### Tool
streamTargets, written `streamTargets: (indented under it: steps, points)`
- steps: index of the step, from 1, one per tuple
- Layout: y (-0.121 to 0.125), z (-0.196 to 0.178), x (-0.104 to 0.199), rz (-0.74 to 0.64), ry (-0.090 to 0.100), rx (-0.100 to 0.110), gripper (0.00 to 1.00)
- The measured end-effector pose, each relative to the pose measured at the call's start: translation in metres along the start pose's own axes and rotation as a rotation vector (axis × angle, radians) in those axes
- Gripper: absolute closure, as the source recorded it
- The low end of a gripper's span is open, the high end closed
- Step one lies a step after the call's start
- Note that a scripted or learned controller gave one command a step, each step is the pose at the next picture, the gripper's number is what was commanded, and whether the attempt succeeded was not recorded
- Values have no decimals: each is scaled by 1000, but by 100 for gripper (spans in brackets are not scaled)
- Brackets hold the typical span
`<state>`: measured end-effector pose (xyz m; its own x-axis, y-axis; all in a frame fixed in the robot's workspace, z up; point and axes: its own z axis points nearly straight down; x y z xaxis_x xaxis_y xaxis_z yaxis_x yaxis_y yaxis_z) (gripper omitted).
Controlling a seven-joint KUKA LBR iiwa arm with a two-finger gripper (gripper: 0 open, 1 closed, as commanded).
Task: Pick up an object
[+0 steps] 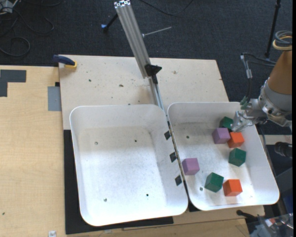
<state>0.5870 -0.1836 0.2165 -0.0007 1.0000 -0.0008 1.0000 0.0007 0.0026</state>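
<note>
**Two white bins, seven blocks in the right one**

Two shallow white bins sit side by side on a pale speckled board, which lies on a bench over dark carpet strewn with black cables. At nine o'clock a light wooden panel (19, 147) bears grey patches. A small blue and yellow clamp (64, 61) rests at the board's far left corner, toward eleven o'clock. The left bin (79, 132) shows only dark specks on its floor.

A slanted aluminium rail (134, 38) runs from twelve o'clock down toward the seam between the bins, with a black bracket (152, 70) partway along it and small black tabs along the seam.

In the right bin (197, 113), a purple block (190, 166) lies near the seam at the bin's nine o'clock. A green block (214, 181) and an orange block (232, 187) sit just beside each other toward six o'clock. Another green block (237, 157) lies near the middle right. At one o'clock a second purple block (220, 135) touches a second orange block (236, 139), with a dark green block (226, 123) just behind them.

The gripper (240, 122) hangs over this cluster, its tip just above the upper orange block and beside the dark green one; whether its fingers are spread or closed around anything cannot be told. The arm (281, 85) enters from three o'clock.
</note>
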Motion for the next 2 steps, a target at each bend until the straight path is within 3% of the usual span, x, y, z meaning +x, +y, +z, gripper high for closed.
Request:
streamTargets:
  steps: [2]
  points:
    - [-20,-19,104,-4,4,6,100]
